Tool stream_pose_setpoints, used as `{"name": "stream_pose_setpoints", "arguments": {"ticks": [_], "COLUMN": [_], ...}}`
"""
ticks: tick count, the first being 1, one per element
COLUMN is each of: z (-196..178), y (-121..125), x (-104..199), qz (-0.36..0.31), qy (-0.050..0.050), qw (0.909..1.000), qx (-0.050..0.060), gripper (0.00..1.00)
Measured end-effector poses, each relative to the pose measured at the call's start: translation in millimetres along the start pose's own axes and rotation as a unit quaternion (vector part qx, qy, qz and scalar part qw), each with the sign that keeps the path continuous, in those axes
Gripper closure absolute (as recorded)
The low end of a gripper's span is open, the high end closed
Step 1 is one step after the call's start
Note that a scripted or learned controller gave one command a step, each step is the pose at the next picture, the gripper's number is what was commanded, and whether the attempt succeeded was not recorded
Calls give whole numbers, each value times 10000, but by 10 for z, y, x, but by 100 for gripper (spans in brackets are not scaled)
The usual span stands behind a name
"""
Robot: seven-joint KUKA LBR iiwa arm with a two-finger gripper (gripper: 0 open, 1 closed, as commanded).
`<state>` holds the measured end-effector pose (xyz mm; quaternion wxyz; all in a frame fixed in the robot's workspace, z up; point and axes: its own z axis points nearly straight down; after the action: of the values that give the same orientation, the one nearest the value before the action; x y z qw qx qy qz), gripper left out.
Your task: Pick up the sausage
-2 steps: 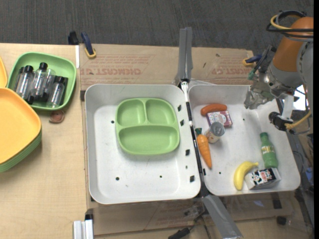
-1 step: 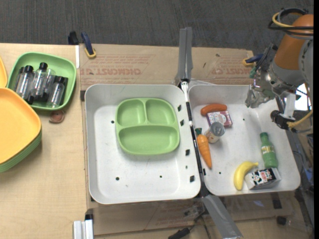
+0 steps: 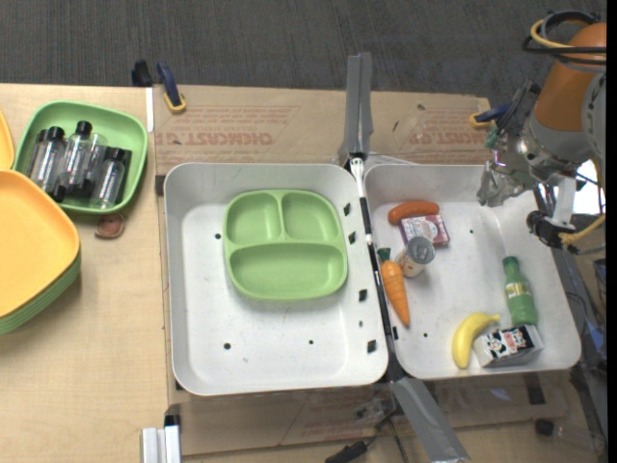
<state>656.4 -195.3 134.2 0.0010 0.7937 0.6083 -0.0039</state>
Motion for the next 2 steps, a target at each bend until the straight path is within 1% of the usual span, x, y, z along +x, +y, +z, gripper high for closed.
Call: {"name": "stream_pose_setpoints", "arguments": {"ticks": [1, 2], "z": [76, -780], "y": [-344, -161], "x": [561, 491], "qz": [1229, 522], "qy": [34, 29], "qw": [9924, 9986], "qx": [9, -7], "gripper": [100, 100]}}
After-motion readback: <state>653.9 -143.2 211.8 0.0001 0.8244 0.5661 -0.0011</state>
